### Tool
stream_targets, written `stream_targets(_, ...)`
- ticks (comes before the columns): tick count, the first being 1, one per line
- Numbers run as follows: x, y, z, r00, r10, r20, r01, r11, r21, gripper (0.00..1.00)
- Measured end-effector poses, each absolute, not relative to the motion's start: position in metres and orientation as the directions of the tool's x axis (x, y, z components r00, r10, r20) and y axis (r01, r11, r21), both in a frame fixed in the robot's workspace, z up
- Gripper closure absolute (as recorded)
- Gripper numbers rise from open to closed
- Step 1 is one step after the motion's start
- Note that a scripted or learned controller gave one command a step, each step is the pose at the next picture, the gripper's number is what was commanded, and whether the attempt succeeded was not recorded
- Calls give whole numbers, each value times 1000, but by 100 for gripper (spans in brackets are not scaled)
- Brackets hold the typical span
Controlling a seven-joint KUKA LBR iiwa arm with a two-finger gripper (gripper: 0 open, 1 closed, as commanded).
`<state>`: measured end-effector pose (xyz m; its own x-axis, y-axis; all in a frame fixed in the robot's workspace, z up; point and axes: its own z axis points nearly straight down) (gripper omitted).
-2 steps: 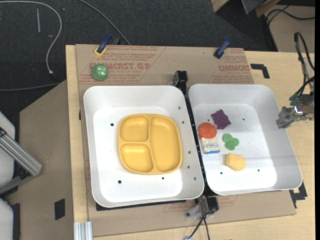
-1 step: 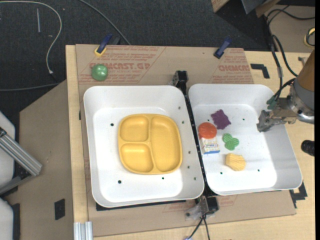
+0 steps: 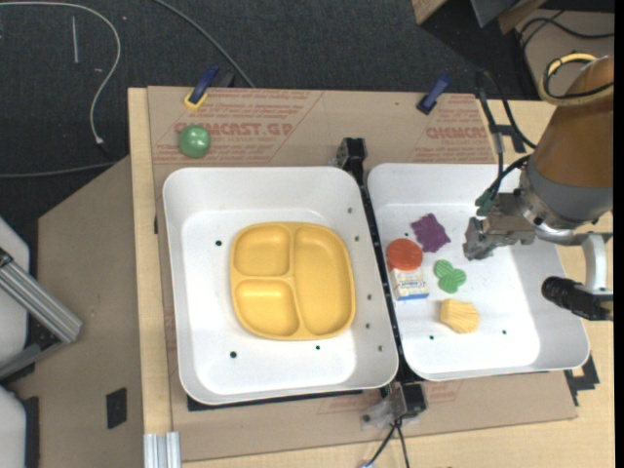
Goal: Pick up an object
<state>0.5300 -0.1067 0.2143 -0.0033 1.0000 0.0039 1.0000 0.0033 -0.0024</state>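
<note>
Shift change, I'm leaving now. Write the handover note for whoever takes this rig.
Gripper: over the right bin, near its upper middle, nothing visibly between its fingers; open or shut can't be told.
Right bin holds a purple piece, a red round item, a small white box, a green piece and a yellow piece.
Left bin holds a yellow divided plate. A green ball sits on the bench outside the bins.
Done: no pick yet. Left: grasp and lift one object.

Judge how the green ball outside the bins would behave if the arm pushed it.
The green ball looks round and smooth, so it would probably roll. It sits on flat cardboard with no wall nearby, so it might run off. It looks light.
</note>
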Motion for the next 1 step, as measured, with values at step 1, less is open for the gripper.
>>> stream_targets(1,522,-54,211,-5,1000,4,1000,5,-4,100)
